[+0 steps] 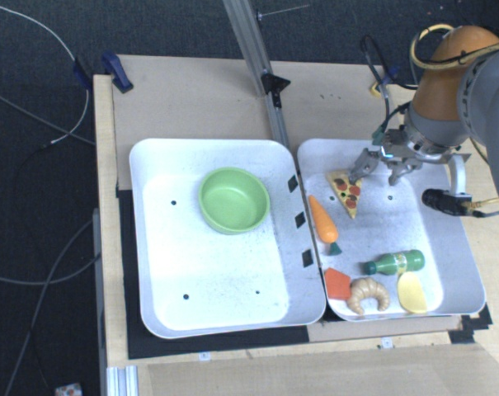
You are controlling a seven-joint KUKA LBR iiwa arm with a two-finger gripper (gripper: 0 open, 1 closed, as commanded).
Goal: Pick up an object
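Right bin (472, 279): pizza slice (346, 193) near far edge, tip pointing toward near edge. Carrot (322, 219) along left wall, orange, green end nearer. Green bottle (395, 262) on its side. Red block (337, 284), croissant (369, 294), yellow piece (411, 293) along near edge. Left bin (154, 238): green bowl (234, 200), upright.

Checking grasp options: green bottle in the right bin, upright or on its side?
On its side. The green bottle lies flat on the right bin floor, cap end pointing left, beside the croissant.
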